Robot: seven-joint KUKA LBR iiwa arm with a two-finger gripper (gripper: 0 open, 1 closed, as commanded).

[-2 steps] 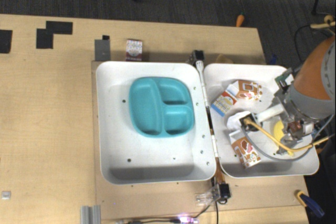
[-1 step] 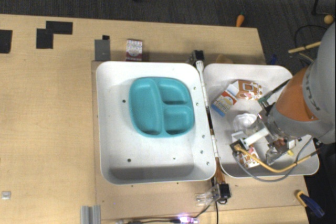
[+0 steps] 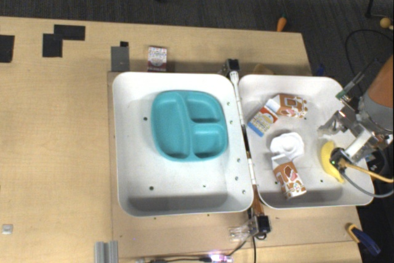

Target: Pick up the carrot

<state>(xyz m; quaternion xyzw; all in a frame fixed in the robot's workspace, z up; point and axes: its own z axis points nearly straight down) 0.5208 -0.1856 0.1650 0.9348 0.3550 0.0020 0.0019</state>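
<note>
Gripper [image 3: 349,132] is hanging over the right side of the shallow white right-hand bin [image 3: 320,84], beside a curved yellow banana [image 3: 326,157]. I cannot tell if it is open or closed. The orange carrot may be hiding underneath, so finding it first and then going down slowly is best.

- Arm [image 3: 380,90]: cut off at right edge.
- Yellow item [image 3: 325,156] (in right bin [image 3: 289,80]): partly hidden under gripper [image 3: 335,130].
- Orange speck [image 3: 281,24], far edge of bench [image 3: 61,132]: too small to identify.
</note>
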